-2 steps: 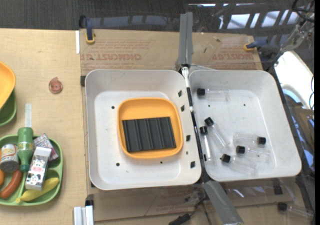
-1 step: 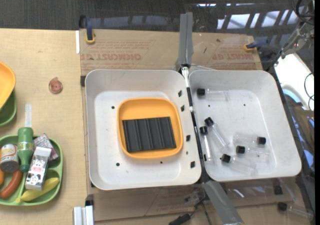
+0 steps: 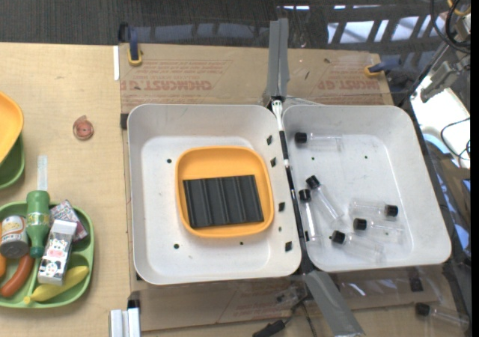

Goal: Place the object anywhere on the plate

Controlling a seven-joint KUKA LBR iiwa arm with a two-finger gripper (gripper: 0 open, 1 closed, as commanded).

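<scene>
An orange-yellow plate (image 3: 222, 163) lies in the left white bin (image 3: 150, 201). A dark grey ribbed slab (image 3: 227, 201) rests flat on the plate, covering its middle and front. In the right white bin (image 3: 419, 178) lie several clear plastic tubes with black caps: one near the back left (image 3: 314, 139), one near the middle left (image 3: 323, 198), and others toward the front (image 3: 367, 225).
A brown cardboard sheet (image 3: 202, 81) lies under both bins. On the wooden table to the left stand a green tray of toy food (image 3: 45, 260), an orange and green dish (image 3: 7, 141) and a small pink disc (image 3: 83, 129). Cables and metal framing crowd the right side.
</scene>
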